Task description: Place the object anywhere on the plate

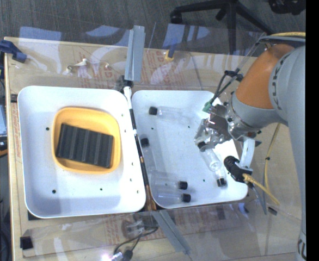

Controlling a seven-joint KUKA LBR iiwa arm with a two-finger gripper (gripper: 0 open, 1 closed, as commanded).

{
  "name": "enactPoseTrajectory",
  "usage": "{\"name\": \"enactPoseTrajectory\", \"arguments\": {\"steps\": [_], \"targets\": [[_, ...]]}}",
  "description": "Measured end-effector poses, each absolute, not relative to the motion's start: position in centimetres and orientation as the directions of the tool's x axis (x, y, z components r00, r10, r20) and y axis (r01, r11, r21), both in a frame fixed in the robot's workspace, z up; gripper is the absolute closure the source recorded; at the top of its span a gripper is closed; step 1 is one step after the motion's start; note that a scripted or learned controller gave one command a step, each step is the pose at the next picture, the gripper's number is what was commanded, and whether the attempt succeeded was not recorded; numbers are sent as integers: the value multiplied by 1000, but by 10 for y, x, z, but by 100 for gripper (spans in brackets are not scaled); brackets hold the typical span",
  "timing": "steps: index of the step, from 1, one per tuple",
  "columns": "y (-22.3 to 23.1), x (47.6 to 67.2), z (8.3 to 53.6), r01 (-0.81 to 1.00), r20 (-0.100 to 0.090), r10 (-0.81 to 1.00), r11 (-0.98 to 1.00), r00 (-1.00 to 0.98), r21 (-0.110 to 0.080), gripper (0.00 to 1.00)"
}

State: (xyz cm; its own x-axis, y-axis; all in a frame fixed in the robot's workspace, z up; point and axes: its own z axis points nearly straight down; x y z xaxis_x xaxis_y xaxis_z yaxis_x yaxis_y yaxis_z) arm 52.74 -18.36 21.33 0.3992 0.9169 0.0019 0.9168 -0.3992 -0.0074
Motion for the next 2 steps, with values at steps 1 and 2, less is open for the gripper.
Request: {"name": "enactPoseTrajectory", "arguments": {"steps": [1,2], "targets": [[-104,549,217,952,0,952,-305,305,-5,100],[-38,555,191,1000,1,1000,-29,29,-7,100]]}}
